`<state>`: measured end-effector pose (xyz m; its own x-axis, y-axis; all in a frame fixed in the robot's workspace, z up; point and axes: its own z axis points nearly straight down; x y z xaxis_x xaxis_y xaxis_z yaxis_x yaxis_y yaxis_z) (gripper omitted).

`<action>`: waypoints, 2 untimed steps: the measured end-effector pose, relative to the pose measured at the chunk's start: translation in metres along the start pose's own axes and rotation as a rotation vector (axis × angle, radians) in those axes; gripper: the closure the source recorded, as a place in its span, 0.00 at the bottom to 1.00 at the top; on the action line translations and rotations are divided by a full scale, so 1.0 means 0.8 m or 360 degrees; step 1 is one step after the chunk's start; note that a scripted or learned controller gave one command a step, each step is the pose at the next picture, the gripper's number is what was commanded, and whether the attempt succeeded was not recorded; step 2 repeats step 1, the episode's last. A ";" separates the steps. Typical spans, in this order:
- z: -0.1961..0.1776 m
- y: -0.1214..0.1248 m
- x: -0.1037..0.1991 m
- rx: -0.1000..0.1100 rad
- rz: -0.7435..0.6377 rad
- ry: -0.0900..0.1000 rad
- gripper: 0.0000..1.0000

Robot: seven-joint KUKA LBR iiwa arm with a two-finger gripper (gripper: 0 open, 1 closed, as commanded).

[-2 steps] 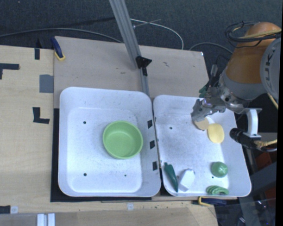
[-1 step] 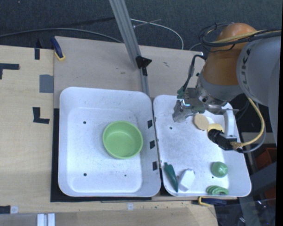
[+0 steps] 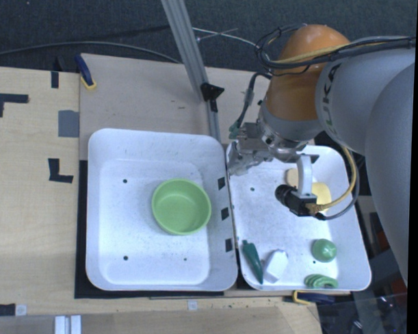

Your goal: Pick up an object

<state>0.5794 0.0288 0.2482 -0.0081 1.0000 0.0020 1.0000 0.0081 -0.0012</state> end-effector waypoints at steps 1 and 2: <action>-0.001 0.006 0.067 0.0001 0.0001 0.0000 1.00; -0.001 0.006 0.067 0.0001 0.0001 0.0000 1.00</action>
